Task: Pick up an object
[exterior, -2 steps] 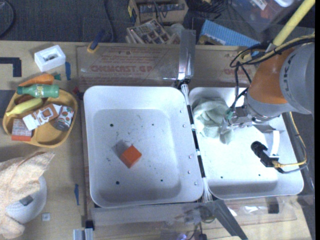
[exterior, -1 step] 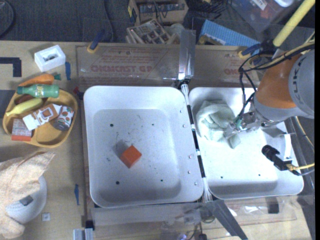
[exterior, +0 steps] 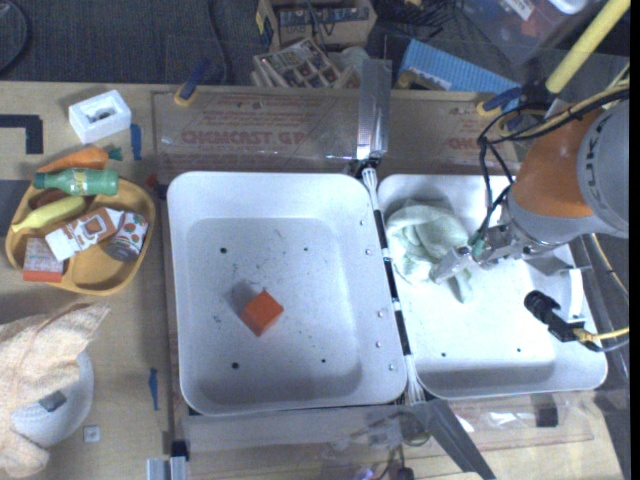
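A grey robot arm [exterior: 590, 183] with an orange band above its wrist reaches in from the right over two shallow white bins set side by side on a wooden tabletop [exterior: 120, 313]. Its claw [exterior: 458, 270] is low in the right bin [exterior: 500, 368], at the right-hand edge of a crumpled pale green cloth [exterior: 422, 238] that lies in that bin's upper left part, close to the wall shared with the neighbouring bin. The claw touches or overlaps the cloth's edge as seen from above. Whether it is wide or narrow cannot be told from this angle, nor whether it has hold of any of the fabric.

In the left bin [exterior: 200, 228] an orange cube [exterior: 264, 313] sits alone on the floor, slightly below and left of the middle, well apart from the claw and turned so that one corner points toward the near wall. A small grey shadow lies just to its upper left.

On the tabletop to the left of the bins stands a yellow bowl [exterior: 100, 278] heaped with toy foods, among them a green bottle [exterior: 80, 181] lying on its side and a yellow banana [exterior: 45, 214] just below it. A small white box [exterior: 100, 115] rests beyond the bowl, and a beige towel [exterior: 45, 353] is bunched at the lower left corner. A clear plastic panel [exterior: 260, 133] with red lettering stands along the far side of the bins.
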{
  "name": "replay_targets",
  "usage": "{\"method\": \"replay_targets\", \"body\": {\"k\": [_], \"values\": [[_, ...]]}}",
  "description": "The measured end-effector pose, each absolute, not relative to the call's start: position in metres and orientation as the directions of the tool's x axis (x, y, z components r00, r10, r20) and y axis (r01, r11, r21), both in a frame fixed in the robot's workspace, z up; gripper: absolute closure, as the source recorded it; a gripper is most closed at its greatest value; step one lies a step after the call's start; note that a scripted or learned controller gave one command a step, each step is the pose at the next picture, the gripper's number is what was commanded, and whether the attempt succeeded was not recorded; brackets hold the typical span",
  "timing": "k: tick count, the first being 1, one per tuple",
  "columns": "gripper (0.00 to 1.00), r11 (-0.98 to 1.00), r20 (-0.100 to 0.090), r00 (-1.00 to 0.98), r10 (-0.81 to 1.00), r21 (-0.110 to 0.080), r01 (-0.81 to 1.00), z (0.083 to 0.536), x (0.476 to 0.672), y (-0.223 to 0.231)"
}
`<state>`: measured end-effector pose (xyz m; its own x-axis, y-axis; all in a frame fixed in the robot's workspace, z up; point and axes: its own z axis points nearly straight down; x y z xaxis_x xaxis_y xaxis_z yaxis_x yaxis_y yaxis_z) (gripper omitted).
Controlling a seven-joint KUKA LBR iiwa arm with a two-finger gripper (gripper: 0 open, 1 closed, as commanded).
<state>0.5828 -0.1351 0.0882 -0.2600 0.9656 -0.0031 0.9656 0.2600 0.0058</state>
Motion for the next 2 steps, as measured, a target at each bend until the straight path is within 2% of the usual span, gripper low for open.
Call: {"method": "replay_targets", "body": {"k": [1,2], "values": [[0.00,0.170,-0.001,-0.170,0.986,0.007,0.985,0.089,0.524,-0.109],[0.00,0.170,-0.002,-0.170,0.985,0.002,0.985,0.095,0.627,-0.100]]}}
